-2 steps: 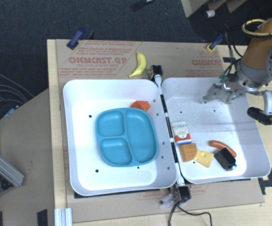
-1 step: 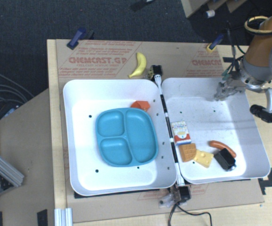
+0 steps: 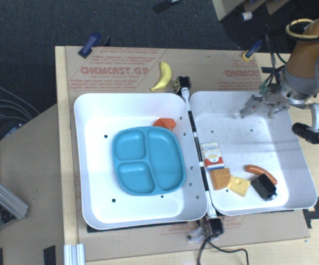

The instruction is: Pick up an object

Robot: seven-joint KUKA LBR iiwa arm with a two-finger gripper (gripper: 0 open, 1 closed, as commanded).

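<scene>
My gripper hangs over the back of the right bin, open, with nothing between its fingers. Well in front of it, along that bin's near side, lie a small red-and-white carton, a brown toast piece, a yellow cheese wedge, a reddish sausage and a black block. The left bin holds a blue divided plate, and an orange piece lies at the plate's back edge.
A yellow banana lies on the bench behind the bins, outside both. The black divider rail runs between the bins. Blue clamps sit at the bench's back corners. The grey arm with its orange band comes in from the upper right.
</scene>
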